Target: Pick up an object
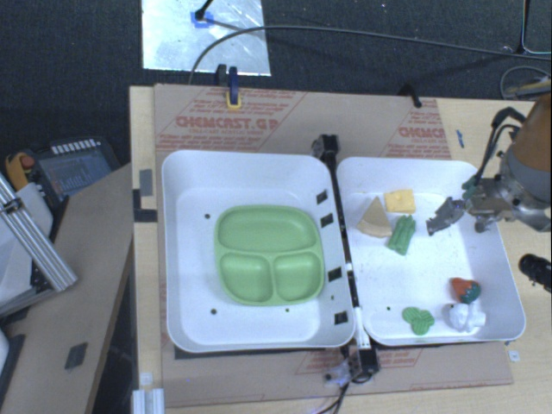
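On the tabletop sit 2 shallow white bins side by side. The left bin holds a green divided tray with 3 compartments, resting near the bin's middle. The right bin carries the loose objects.

The arm comes in from 3 o'clock, and its gripper hangs over the right bin's upper half. How far the gripper is open cannot be made out, and nothing is seen in its grasp.

At about 9 o'clock from the gripper lies a green ridged piece, tilted slightly off vertical. Touching it on the 9 o'clock side is a tan wedge. A yellow block sits at 12 o'clock from the green ridged piece, just beside the wedge's upper edge.

Toward 6 o'clock in the same bin, near its front wall, lies a small green leafy shape. At 3 o'clock from it are a red and teal object and, touching below, a white crumpled object.
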